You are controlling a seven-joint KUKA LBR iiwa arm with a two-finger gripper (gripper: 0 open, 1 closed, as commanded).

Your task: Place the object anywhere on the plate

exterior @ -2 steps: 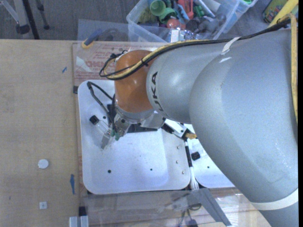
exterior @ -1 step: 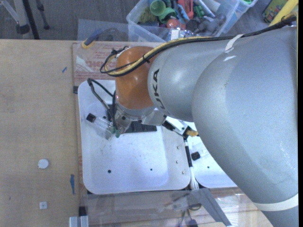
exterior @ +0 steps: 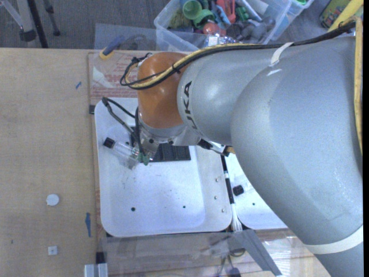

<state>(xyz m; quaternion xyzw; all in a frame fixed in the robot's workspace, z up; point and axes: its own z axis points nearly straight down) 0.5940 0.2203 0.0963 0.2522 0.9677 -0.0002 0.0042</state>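
My gripper (exterior: pixel 131 156) reaches down into the upper left part of the left white bin (exterior: pixel 173 209), under the orange wrist band (exterior: pixel 158 94). Its tip is pale and partly see-through, just above the bin floor. A small dark object (exterior: pixel 108 142) lies on the bin floor just to the left of the tip, close to it; I cannot tell whether they touch. A black rectangular patch (exterior: pixel 174 153) shows on the bin floor right beside the wrist. The big grey arm hides most of the right bin (exterior: pixel 253 209) and the back of the left bin.
A clear tub of coloured toys (exterior: pixel 230 10) stands behind the bins. The wooden bench (exterior: pixel 46 126) extends to the left, with a small white disc (exterior: pixel 52 199) on it. Black cables (exterior: pixel 118 117) loop from the wrist over the bin's back left corner.
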